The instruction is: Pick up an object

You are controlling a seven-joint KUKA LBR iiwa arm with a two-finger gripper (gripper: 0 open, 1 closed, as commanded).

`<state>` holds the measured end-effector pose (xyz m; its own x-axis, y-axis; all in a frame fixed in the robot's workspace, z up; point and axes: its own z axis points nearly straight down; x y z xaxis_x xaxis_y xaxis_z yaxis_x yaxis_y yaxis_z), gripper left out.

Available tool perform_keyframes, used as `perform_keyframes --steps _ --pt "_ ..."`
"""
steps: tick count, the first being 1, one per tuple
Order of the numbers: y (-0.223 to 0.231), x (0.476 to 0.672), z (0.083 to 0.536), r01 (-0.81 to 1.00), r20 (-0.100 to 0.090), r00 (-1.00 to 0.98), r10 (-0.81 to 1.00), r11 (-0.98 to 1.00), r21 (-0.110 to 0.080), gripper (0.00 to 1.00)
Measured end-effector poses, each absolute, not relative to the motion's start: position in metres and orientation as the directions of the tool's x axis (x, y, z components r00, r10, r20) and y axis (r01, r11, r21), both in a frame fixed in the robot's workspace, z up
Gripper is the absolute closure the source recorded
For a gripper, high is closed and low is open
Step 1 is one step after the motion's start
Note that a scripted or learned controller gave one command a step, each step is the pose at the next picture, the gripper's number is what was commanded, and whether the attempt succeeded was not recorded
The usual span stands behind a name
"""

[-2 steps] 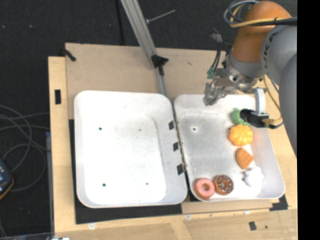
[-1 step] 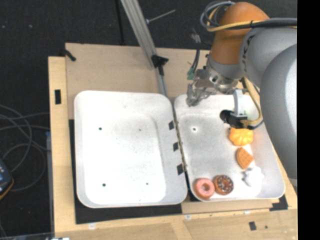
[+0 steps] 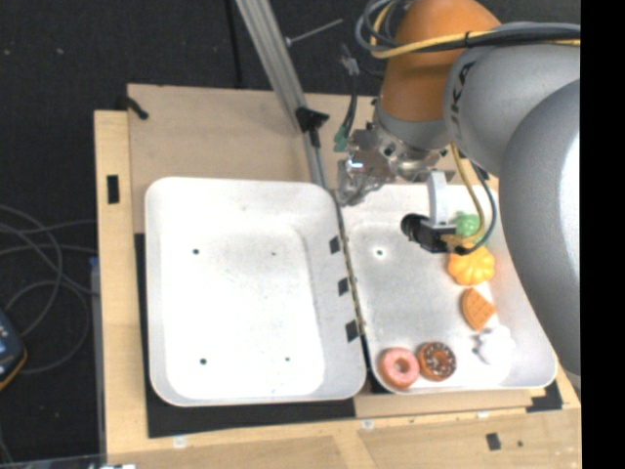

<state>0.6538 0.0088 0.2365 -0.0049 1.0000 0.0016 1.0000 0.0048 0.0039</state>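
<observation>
Gripper (image 3: 354,186) over far corner of right bin (image 3: 400,301), open or closed I can't tell. Risk: pink donut (image 3: 398,366) well apart; closing here grabs nothing, clips divider (image 3: 347,272).

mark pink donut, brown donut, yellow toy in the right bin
pink donut (image 3: 388,367): camera view, left side of its ring.
brown donut (image 3: 426,362): camera view, left side of its ring.
yellow toy (image 3: 471,266): camera view, middle of its body.
</observation>
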Motion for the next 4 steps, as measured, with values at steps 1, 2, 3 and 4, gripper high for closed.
perform_keyframes --steps 1,2,3,4 --pt "0.032 0.612 0.2 1.0 0.0 -0.001 1.0 0.001 -0.002 1.0" --pt "-0.022 0.555 0.201 1.0 -0.001 0.005 1.0 -0.005 0.0 1.0" --pt "0.086 0.585 0.2 1.0 0.002 -0.007 1.0 0.007 0.0 1.0" --pt "0.051 0.558 0.202 1.0 -0.001 0.003 1.0 -0.003 0.0 1.0"
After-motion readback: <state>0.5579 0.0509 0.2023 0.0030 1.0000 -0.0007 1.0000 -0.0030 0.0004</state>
